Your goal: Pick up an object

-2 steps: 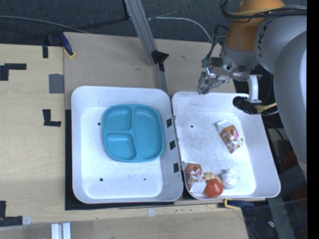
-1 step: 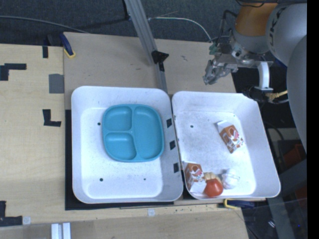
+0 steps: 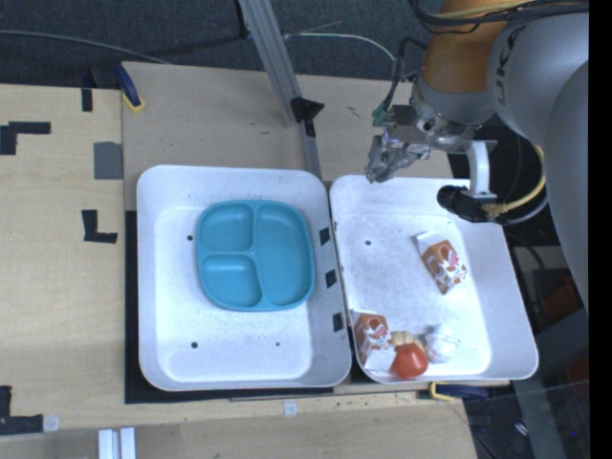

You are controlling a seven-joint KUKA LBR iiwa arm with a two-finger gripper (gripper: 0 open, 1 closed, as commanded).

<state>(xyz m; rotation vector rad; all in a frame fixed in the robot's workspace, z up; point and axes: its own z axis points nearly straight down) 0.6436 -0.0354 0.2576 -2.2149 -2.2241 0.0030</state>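
My gripper hangs above the far left edge of the right bin, with nothing seen between its fingers. In that bin a small white and orange packet lies near the right side, apart from the gripper. At the bin's near edge lie another orange and white packet, a red tomato-like ball and a small white object, close together.
The left bin holds a blue divided plate. A grey metal pole slants down from the top to the gap between the bins. The arm's orange band and grey body fill the top right, with cables beside them.
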